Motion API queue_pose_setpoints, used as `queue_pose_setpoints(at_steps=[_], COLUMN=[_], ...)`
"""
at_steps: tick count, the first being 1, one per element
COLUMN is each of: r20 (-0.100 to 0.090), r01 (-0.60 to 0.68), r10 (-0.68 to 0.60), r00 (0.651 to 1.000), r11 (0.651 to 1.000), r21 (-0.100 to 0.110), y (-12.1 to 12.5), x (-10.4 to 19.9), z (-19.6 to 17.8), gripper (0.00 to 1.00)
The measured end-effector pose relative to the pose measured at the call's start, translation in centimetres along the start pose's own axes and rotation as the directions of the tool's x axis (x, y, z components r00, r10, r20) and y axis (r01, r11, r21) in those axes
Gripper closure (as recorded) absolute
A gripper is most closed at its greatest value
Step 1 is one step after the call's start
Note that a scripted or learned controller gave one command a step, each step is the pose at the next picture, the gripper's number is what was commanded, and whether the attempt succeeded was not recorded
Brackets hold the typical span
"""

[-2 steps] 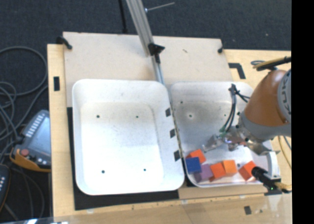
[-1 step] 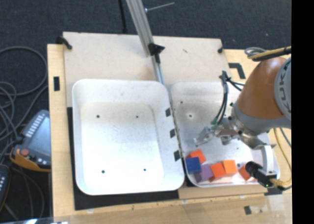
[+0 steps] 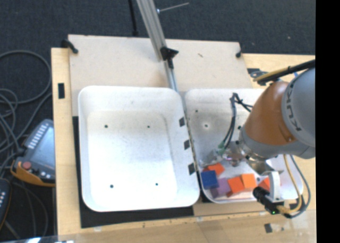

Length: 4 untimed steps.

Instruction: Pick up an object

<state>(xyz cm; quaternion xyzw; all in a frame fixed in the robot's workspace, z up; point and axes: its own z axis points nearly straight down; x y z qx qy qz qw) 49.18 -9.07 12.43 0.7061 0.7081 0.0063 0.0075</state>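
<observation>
Blocks [image 3: 234, 182] in right bin [image 3: 202, 110]

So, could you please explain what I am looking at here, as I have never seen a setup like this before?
You are looking down at a slant from one fixed camera above a bench. Two shallow white bins sit side by side: the left bin and the right bin. The grey and orange shape on the right is a robot arm, reaching into the right bin. Its gripper hangs low over small blocks at that bin's near end: an orange block, a blue block and more orange blocks. Nothing is visibly held yet.
</observation>
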Motion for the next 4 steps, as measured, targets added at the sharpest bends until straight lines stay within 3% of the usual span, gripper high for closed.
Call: queue_pose_setpoints(at_steps=[1, 2, 3, 4], r20=[0.002, 0.001, 0.001, -0.004], r01=[-0.002, -0.007, 0.002, 0.007], r10=[0.002, 0.007, -0.002, -0.007], r00=[1.0, 1.0, 1.0, 1.0], r11=[1.0, 1.0, 1.0, 1.0], r21=[0.009, 0.009, 0.008, 0.018], y=[-0.5, -0.5, 1.1, 4.0], x=[0.0, -0.1, 4.8, 12.6], z=[2.6, 1.6, -7.7, -7.1], gripper=[0.0, 1.0, 1.0, 1.0])
